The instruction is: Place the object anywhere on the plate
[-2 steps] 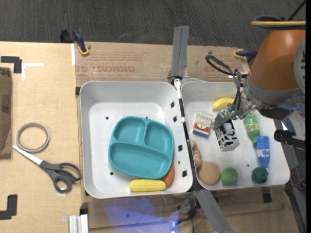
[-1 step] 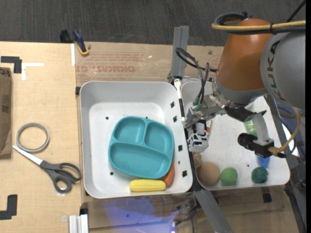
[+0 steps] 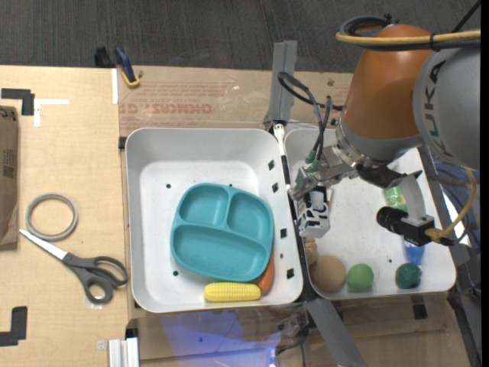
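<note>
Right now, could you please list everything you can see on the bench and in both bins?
Plate: one, teal, divided, in left bin.
Corn cob: one, yellow, left bin, below the plate.
Carrot-like piece: one, orange, beside the corn.
Egg-shaped object: one, tan, right bin.
Balls: two, green, right bin's near edge.
Scissors: one, grey, on bench.
Tape roll: one, grey, on bench.
Arm: grey and orange; gripper above right bin.

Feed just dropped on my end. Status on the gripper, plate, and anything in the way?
Gripper low over right bin's left edge. Teal plate in left bin, bare. Corn cob and carrot hug plate's near rim.
</note>
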{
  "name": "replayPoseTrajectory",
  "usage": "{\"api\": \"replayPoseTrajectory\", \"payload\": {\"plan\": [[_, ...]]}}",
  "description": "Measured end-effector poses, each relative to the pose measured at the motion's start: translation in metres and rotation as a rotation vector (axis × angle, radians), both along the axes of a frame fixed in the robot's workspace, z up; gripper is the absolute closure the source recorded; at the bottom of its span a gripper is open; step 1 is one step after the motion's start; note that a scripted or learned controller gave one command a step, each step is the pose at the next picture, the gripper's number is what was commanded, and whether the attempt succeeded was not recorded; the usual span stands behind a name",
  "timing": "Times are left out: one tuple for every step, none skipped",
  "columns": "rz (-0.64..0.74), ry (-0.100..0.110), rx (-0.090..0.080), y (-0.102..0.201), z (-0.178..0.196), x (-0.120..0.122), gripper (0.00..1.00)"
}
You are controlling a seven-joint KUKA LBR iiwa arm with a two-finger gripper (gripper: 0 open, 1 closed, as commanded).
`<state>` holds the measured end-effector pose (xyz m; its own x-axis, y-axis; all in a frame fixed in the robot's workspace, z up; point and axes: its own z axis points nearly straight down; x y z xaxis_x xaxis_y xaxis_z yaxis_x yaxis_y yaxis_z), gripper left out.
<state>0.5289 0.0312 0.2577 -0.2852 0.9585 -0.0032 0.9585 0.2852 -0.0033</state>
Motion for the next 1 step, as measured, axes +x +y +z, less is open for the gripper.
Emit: {"api": "replayPoseTrajectory", "payload": {"plan": [[0.001, 0.002, -0.002, -0.0007, 0.008, 0.0006, 1.0]]}}
